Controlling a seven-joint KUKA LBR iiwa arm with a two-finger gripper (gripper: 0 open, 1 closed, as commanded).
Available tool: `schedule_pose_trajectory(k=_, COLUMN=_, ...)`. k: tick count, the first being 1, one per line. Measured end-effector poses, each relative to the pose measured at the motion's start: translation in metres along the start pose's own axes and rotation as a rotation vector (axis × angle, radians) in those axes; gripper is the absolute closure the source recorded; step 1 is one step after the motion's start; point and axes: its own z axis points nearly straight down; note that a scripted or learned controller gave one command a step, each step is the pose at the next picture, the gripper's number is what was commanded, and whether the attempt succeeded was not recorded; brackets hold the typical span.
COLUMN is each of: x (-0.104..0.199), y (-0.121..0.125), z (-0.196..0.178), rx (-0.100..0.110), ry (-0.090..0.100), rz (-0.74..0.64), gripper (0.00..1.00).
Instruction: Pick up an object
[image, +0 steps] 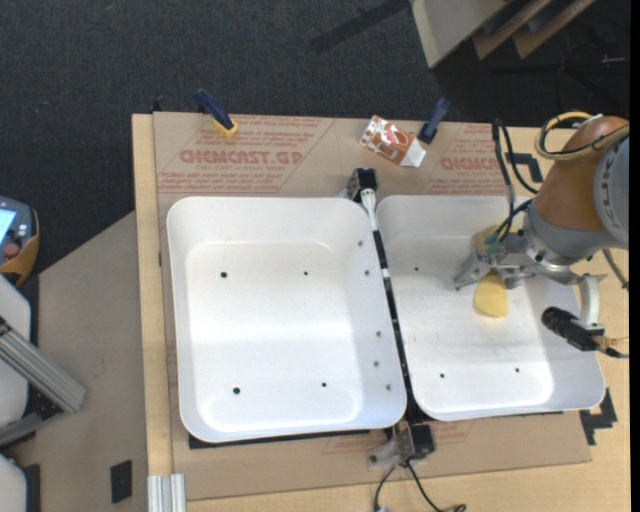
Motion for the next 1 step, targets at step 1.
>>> schedule_pose_trajectory(k=1, x=-0.0080, y=0.0169, z=0.0001, rx=0.002, ry=-0.002, rz=0.003, gripper=0.00)
